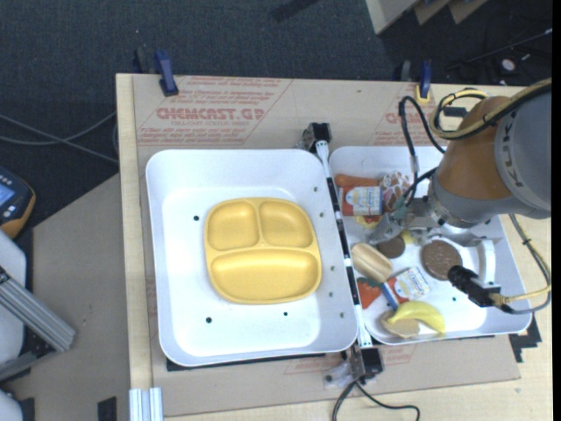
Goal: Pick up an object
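1. Cardboard-faced bench [219, 112] carried it all, two shallow white bins side by side upon it.
2. Left bin [175, 235] held just one thing, a yellow divided tray [261, 250] lying flat in its middle.
3. Right bin [500, 318] was the busy one, and the grey arm [491, 160] with its orange band reached in from the right, low over that bin's middle.
4. Down at the wrist, the tool [405, 226] was buried among the clutter; whether it was open or closed, or had anything in it, I could not tell from above.
5. Candidates lay close around it: a red and white packet [359, 196] at the far side, a tan bun-like piece [370, 261] by the divider, a brown disc [441, 257] just beside the wrist, a yellow banana [414, 317] at the near edge.
6. My read: the reach-and-grasp step was in hand, nothing lifted yet. Next would call for closing firmly on one item, then a straight rise clear of its neighbours.
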Motion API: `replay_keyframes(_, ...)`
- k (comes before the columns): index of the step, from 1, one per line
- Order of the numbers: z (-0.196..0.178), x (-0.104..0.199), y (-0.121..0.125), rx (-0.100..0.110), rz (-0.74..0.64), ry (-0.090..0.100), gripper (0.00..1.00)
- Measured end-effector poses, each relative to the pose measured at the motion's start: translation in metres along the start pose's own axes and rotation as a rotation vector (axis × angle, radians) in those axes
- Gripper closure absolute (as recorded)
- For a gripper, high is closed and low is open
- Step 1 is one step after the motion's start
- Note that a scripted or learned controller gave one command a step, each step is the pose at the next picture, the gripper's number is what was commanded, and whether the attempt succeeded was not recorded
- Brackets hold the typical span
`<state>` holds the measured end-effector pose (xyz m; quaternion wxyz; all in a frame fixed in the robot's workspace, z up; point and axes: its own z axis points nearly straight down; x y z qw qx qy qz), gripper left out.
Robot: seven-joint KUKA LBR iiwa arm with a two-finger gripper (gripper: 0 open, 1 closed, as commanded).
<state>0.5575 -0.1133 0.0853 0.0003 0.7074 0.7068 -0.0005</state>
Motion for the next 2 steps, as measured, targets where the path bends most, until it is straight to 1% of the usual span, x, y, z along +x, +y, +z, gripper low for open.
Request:
replay_keyframes(1,-0.011,0.001,0.001,-0.004,0.0,0.001,1.0)
replay_keyframes(2,-0.139,0.055,0.036,-0.016,-0.009,0.001,1.0)
